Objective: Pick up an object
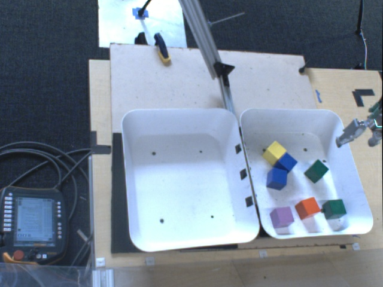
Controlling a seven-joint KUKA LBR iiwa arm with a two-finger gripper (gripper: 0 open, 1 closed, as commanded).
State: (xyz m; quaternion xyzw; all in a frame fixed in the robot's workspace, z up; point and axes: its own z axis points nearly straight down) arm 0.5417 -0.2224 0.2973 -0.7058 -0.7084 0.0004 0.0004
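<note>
Dark carpet surrounds a pale wooden surface (269, 76) that carries two shallow white bins side by side. At the far right edge of the view, the tool (359, 130) hangs over the right rim of the right bin (344, 130), a grey metal piece with nothing visibly between its fingers; whether it is released or clenched cannot be told from this angle.

All the blocks lie in the right bin, to the left of the tool and below it in the view. Closest to the tool is a dark green cube (316, 171). Farther left sit a yellow cube (274, 152) and two blue cubes (281, 171), the three touching one another. Along the near wall of the bin, well apart from the tool, stand a purple cube (282, 217), an orange cube (308, 207) and a second green cube (334, 208).

Beyond them, farther still from the tool, lies the left bin (179, 178). A handheld control pendant (33, 223) with cables rests on the floor at the far left.
</note>
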